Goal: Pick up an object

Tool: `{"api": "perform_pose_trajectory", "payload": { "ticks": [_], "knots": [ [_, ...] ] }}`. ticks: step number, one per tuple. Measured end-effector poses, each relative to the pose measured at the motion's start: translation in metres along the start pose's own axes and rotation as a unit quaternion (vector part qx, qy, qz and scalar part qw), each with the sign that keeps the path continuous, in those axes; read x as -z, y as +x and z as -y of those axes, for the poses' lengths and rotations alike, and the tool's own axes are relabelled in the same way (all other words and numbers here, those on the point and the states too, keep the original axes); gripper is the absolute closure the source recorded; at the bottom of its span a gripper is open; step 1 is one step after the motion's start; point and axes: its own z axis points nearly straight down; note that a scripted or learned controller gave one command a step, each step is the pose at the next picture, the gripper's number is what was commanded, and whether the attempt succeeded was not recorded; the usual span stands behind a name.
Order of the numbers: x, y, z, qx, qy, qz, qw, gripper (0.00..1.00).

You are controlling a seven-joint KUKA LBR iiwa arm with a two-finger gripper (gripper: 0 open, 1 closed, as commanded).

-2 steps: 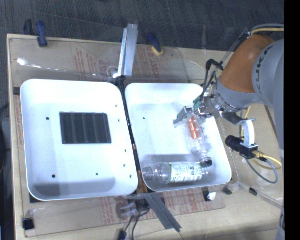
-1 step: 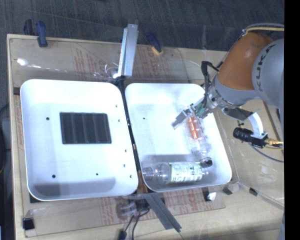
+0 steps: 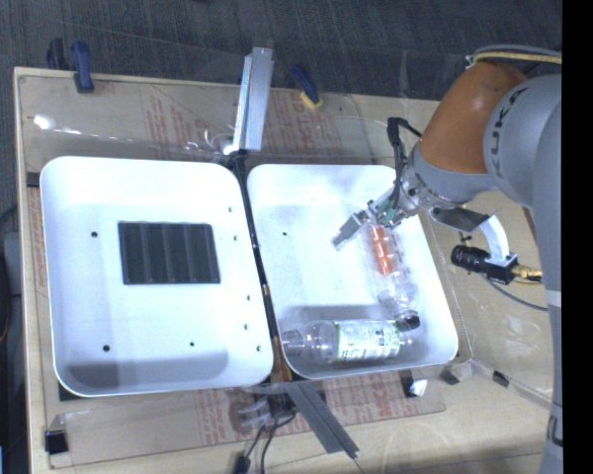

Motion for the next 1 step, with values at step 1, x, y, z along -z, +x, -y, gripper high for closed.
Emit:
{"api": "perform_pose_trajectory", "payload": {
  "ticks": [1],
  "knots": [
    [0.0106, 0.0003, -0.0016, 0.002, -0.002, 0.001, 1.0000, 1.00]
  ]
}}
